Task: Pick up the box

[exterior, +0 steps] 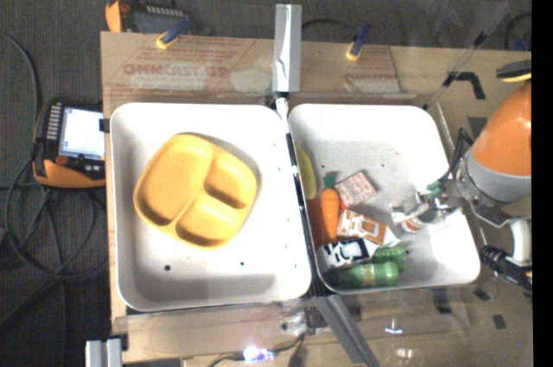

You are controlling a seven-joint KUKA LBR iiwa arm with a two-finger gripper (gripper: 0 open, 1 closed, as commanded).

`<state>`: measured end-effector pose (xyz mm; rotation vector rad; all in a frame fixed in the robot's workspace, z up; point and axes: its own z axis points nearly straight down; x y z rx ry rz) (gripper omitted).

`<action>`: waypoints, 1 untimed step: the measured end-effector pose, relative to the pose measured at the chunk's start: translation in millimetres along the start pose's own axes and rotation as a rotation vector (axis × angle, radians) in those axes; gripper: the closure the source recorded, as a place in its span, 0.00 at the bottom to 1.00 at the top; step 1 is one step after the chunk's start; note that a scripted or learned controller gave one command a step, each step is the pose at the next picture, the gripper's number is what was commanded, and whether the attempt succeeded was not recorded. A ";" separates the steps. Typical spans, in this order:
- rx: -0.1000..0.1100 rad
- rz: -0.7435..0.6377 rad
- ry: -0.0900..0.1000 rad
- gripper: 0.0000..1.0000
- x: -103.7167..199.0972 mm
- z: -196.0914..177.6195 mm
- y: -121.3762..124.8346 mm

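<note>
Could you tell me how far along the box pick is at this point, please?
Done: the arm has reached into the right bin, with the gripper low near its right side. In hand: nothing that I can see between its fingers. Left: the box lies flat in the pile beside the carrot, to the left of the gripper, so the approach, grasp and lift remain.

Yellow divided tray (197, 189) in left bin (125, 270); carrot (328, 214), perhaps pickle (370, 274).
</note>
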<state>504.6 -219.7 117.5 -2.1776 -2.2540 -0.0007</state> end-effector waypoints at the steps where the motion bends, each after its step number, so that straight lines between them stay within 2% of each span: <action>1: -0.003 0.001 -0.007 1.00 49.3 -121.8 -19.0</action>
